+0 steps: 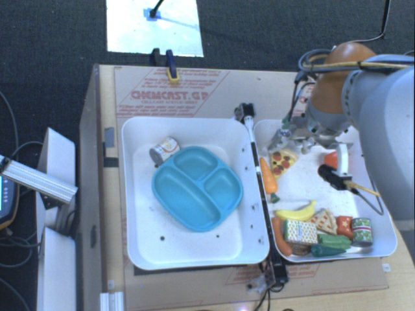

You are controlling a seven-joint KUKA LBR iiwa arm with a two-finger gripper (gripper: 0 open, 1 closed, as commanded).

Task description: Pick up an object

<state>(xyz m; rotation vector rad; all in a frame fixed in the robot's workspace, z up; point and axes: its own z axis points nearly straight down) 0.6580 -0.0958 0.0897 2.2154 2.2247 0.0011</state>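
Dark textured flooring surrounded a bench [97, 173] topped with a brown printed sheet [170, 92], on which two shallow white bins stood side by side, touching along their inner edges. A pale square panel [152, 18] lay on the floor beyond the bench. The left bin [139, 238] held a blue divided plate [196, 188], set at a slant near its centre, and a small tin [164, 150] lying on its side just beside the plate's far left edge. The right bin [382, 241] held the toy food. A pizza slice [282, 162] lay flat near the far left corner. An orange carrot [268, 175] with a green tip rested along the left wall, just beside the slice. Toward the near edge, a banana [297, 210], a second carrot [281, 234], a small printed box [299, 230], a wedge of toast or pizza [323, 220], a green vegetable [331, 241], a red piece [343, 225] and a small green-and-red can [362, 230] were crowded together, most of them touching. The grey arm [382, 102] entered from the right, with its orange band [334, 76] above the wrist. The gripper [286, 138] was positioned over the far left part of the right bin, just beyond the pizza slice, which was the closest object to it. Whether the gripper was spread or pressed together could not be determined from this angle. The pizza slice and all the other items rested on the bin floors.
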